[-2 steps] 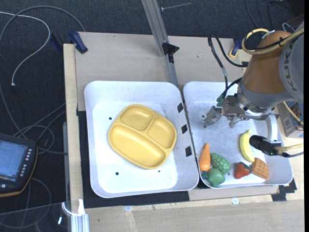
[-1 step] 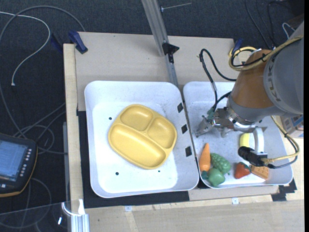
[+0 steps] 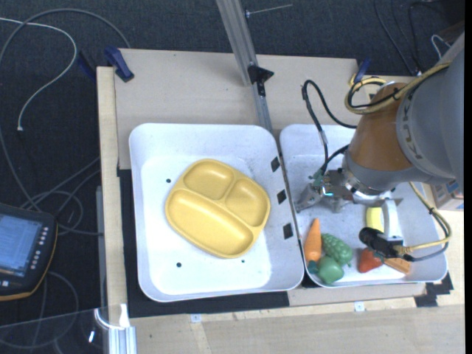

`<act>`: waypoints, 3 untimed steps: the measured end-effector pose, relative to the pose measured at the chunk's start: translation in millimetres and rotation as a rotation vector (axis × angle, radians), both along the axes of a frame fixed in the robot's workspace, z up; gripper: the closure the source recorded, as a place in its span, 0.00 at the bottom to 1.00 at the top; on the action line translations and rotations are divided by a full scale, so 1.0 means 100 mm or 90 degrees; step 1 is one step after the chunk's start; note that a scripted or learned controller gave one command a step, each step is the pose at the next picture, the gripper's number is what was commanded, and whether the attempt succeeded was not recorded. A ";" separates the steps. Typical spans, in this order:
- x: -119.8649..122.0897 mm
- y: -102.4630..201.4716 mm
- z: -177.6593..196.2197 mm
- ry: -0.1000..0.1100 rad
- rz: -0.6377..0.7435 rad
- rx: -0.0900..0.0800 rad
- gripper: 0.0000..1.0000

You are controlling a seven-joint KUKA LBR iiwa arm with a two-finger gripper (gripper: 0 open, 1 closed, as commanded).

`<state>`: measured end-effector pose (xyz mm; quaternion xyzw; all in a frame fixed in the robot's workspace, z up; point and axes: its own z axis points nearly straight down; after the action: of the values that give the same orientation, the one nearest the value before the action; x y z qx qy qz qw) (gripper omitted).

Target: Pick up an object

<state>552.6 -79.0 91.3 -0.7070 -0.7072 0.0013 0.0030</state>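
My gripper hangs low over the left part of the right bin, its grey fingers pointing left, with nothing seen between them. Just below it lies an orange carrot. A bumpy green vegetable and a smooth green one rest beside the carrot. A red and orange piece sits at the bin's lower right, and a yellow piece lies under the arm's wrist. The orange-banded arm covers the bin's upper right.
The left bin holds a yellow divided plate. A metal pole slants down between the bins. Black cables loop near the arm. A tablet lies off the bench at left.
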 end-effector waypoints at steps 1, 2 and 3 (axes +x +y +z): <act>0.01 0.00 0.12 -0.003 0.000 0.000 1.00; 0.04 -0.07 0.74 -0.009 0.000 -0.002 1.00; 0.05 -0.04 1.38 -0.010 0.001 -0.002 1.00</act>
<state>557.7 -82.8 229.2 -0.7063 -0.7079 -0.0029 -0.0036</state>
